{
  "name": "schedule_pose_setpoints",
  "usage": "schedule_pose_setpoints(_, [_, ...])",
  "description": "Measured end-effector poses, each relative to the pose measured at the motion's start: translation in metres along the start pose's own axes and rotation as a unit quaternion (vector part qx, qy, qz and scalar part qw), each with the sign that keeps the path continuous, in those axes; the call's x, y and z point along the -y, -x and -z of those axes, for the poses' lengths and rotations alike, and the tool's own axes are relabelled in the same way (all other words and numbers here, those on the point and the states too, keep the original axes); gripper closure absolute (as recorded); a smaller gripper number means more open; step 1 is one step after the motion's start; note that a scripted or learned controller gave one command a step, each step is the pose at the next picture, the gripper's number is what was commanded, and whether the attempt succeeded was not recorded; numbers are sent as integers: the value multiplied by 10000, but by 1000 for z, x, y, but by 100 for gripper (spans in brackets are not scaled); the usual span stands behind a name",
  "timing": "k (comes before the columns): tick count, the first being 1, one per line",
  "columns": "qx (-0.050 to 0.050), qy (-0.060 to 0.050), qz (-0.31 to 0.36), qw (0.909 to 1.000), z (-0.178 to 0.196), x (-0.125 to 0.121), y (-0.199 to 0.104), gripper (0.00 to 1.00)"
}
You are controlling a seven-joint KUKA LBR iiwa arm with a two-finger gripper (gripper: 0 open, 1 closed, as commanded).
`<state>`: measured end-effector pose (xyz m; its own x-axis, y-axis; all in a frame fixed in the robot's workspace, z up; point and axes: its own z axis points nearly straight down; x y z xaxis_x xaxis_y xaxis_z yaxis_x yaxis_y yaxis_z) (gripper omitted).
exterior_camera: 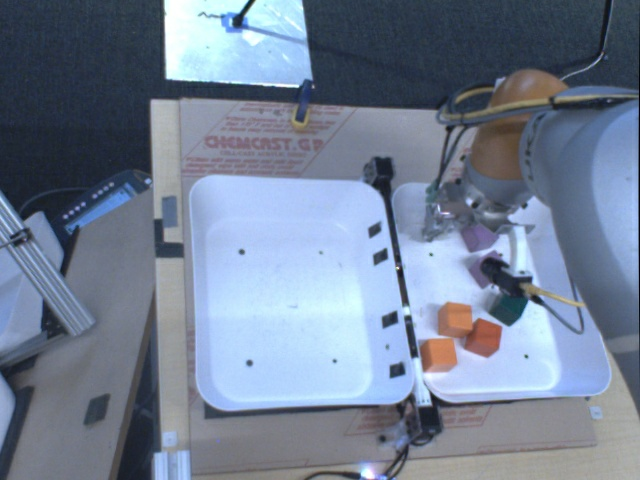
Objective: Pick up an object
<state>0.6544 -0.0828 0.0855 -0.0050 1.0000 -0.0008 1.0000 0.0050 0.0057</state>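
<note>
In the right bin, gripper near a purple block; grip state can't tell, 3 orange cubes nearby.

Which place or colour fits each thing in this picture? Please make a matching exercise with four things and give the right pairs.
Things:
1. purple block
2. dark green block
3. three orange blocks
4. left bin

Descriptions:
A. together near the front of the right bin
B. beside the yellow cable
C. white, with small dark dots on its floor
D. right under the gripper

Pairs: 1-D, 2-B, 3-A, 4-C
</note>
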Motion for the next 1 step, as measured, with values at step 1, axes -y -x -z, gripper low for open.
schedule_pose_setpoints(1, [-4, -35, -21, 10000, -1, 40, 1, 100])
